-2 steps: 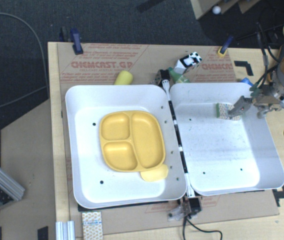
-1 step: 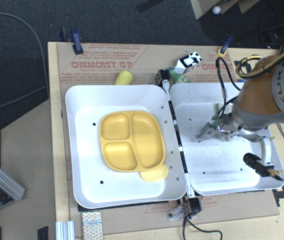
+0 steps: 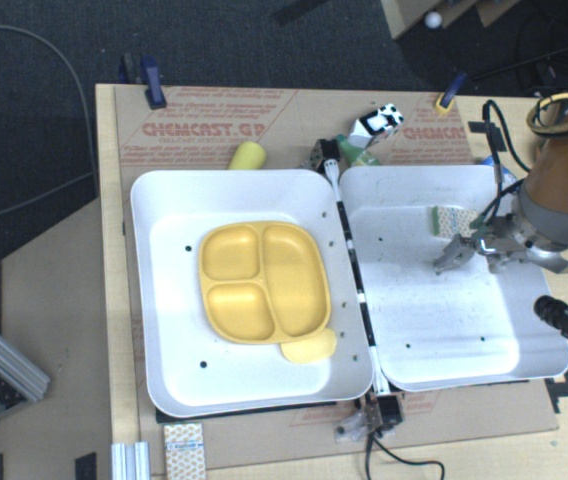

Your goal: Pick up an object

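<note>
A small green-and-white patterned packet (image 3: 450, 220) lies near the back of the right bin (image 3: 414, 348). My gripper (image 3: 457, 255) hangs low over that bin's floor, just in front of the packet and slightly to its right, and I see nothing in it. The grey arm with its orange band (image 3: 562, 183) reaches in from the right. In the left bin (image 3: 164, 308) sits a yellow divided plate (image 3: 264, 280). A flat pale yellow piece (image 3: 310, 347) sticks out from under the plate's front edge.
Behind the bins on the cardboard lie a yellow object (image 3: 248, 155) and a black-and-white toy (image 3: 378, 123) beside a green item (image 3: 356, 144). Blue clamps (image 3: 151, 81) hold the board's back edge. A patterned packet (image 3: 184, 448) lies at the front left.
</note>
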`<state>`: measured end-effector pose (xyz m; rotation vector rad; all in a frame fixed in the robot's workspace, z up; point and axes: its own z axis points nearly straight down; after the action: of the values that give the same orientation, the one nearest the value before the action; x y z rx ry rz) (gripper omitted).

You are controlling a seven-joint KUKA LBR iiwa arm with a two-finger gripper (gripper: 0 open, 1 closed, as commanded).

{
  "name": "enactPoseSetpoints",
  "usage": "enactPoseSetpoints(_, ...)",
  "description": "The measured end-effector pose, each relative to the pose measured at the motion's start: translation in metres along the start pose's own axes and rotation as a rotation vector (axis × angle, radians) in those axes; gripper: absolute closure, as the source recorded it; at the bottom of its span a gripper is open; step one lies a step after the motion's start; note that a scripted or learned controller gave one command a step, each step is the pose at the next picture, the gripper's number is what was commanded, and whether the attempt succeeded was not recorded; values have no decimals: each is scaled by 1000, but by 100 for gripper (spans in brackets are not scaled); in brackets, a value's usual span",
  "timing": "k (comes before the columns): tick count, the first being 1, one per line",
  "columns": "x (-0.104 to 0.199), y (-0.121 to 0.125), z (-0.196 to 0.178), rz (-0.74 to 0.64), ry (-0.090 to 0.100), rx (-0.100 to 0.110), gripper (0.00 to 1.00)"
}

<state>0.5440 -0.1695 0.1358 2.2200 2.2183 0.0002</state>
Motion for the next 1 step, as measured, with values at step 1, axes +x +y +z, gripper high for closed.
enactPoseSetpoints(1, 34, 56, 52, -2, 2, 1, 0)
